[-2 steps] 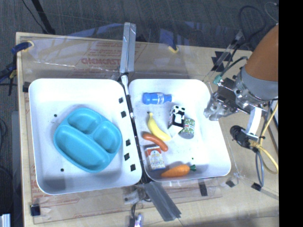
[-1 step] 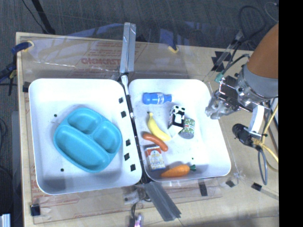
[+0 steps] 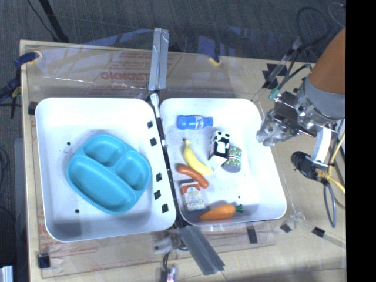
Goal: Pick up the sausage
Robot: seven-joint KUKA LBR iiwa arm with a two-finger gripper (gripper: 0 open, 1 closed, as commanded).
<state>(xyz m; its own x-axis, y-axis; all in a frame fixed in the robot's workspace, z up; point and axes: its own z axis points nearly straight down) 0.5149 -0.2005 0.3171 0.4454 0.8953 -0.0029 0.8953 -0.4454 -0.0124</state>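
- The carrot [image 3: 218,211] is lying along the near edge of the right bin [image 3: 267,175], at about 6 o'clock within it.
- A small packet [image 3: 194,197] is sitting just at 10 o'clock from the carrot.
- The sausage [image 3: 192,175] is lying slantwise just beyond the packet, near the bin's left wall, touching or almost touching the banana [image 3: 195,158] at its 12 o'clock.
- A green can [image 3: 232,158] and a black-and-white toy [image 3: 220,144] are resting at 3 o'clock from the banana.
- A blue bottle [image 3: 194,122] is lying on its side at the bin's far end, at 12 o'clock.
- The left bin [image 3: 53,116] is carrying a blue divided plate [image 3: 108,172].
- The hand [image 3: 271,135] is hanging over the surface [image 3: 305,216] just outside the right bin's rim at 3 o'clock, well apart from the sausage; whether it is wide or narrow, I cannot tell.
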